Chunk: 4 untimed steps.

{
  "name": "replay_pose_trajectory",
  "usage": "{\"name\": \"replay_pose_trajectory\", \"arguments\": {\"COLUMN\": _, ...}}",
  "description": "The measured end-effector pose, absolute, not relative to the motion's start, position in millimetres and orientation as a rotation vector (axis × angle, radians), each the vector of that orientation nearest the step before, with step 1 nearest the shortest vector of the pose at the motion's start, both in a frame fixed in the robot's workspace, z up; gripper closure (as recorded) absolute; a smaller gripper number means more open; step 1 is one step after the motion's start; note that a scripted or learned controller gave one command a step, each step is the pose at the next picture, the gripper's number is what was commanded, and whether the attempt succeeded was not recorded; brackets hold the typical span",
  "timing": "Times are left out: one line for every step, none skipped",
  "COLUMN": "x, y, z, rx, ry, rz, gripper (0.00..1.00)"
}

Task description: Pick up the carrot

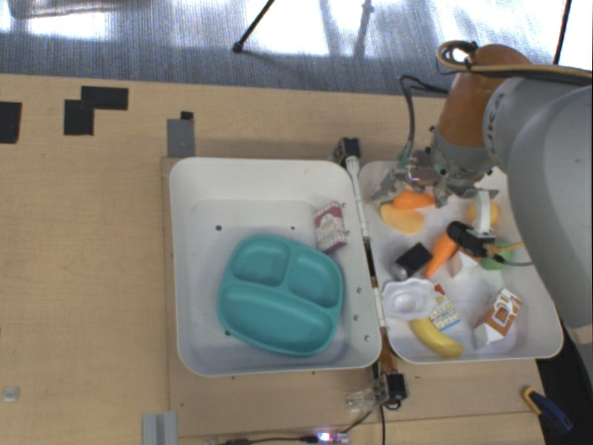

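Pale wooden worktop (93,295) bore the right-hand white bin (536,330); the carrot (441,256) lay near that bin's middle, and the pincer (422,185) hung over that bin's far end, clenched or released unclear.

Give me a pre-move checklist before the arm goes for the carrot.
1. Orange tapered carrot located, lying in the right white bin: ok.
2. Gripper above the carrot: not ok; it is at the bin's far end by a yellow-orange fruit piece.
3. Carrot clear of neighbours: not ok; a small black block sits at its tip.
4. Carrot between the gripper's fingers: not ok.
5. Yellow banana apart from the carrot: ok.
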<state>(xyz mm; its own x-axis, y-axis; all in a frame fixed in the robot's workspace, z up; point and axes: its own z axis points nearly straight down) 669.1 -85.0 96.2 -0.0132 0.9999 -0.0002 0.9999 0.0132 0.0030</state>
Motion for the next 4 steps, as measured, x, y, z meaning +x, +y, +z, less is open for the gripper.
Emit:
{"name": "replay_pose_trajectory", "arguments": {"x": 625.2, "y": -100.3, "z": 84.7, "rx": 2.087, "ry": 2.347, "rz": 0.001, "gripper": 0.0}}
{"name": "replay_pose_trajectory", "arguments": {"x": 656.5, "y": -85.6, "z": 84.5, "rx": 2.015, "ry": 2.411, "rz": -0.001, "gripper": 0.0}}
{"name": "replay_pose_trajectory", "arguments": {"x": 658.3, "y": -84.9, "z": 96.3, "rx": 2.008, "ry": 2.411, "rz": 0.004, "gripper": 1.0}}
{"name": "replay_pose_trajectory", "arguments": {"x": 657.3, "y": -84.8, "z": 95.5, "rx": 2.01, "ry": 2.415, "rz": 0.001, "gripper": 0.0}}
